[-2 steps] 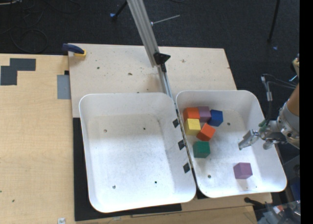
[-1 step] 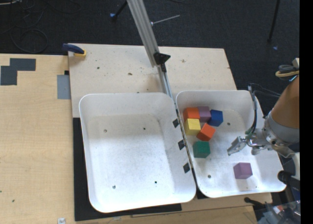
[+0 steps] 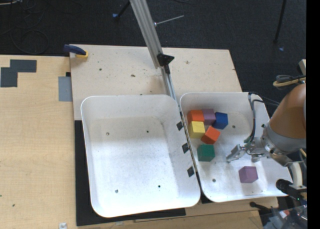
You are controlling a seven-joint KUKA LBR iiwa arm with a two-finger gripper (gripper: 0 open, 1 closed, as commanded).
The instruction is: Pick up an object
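Camera view:
Arm: enters from the right, wrist low over the right bin (image 3: 235,193).
Gripper (image 3: 239,152): fingers splayed open, tips toward the bin's middle, nothing between them.
Nearest target: purple cube (image 3: 248,174), alone on the bin floor, just beside and below the fingers, apart from them.
Cluster: orange cube (image 3: 196,116), yellow cube (image 3: 198,127), blue cube (image 3: 221,120), red cube (image 3: 211,134), green cube (image 3: 205,152), packed near the bin's left wall; a pale purple one sits behind.
Left bin (image 3: 100,108): not involved.
Step, my read: lining up for a grasp.
How to do it well: take the lone purple cube; centre the fingers over it, square to its faces, descend straight, close only once both sides are straddled. The cluster risks nudging neighbours.
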